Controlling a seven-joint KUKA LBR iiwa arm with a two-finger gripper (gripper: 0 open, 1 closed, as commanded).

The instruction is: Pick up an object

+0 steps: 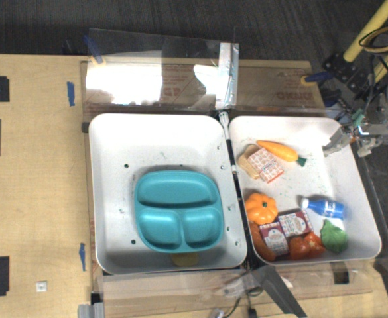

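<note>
Starting at the near edge of the right bin (373, 240), a cluster of toy food lies packed together: a red tomato-like piece (304, 245) touching a green leafy piece (333, 236), a dark red packet (284, 229) just beside them, and an orange pumpkin (261, 208) against the bin's left wall. A small blue and white bottle (324, 208) lies on its side just behind the green piece. Farther back, a tan and red box (262, 163) rests beside a carrot (279, 150), the two close or touching. In the left bin (107, 151) a teal divided tray (178, 209) sits toward the near side.

At the far right corner of the right bin, above its rim, hangs the pincer (348, 136), well apart from every item. Whether it is released or clenched I cannot tell, as the view is too small and cluttered there; nothing is visibly between its tips. By my judgement the task is barely begun: no object is lifted, all rest on the bin floors. Choosing a target, descending, closing and raising all remain. The carrot looks nearest to it and stands fairly free.
</note>
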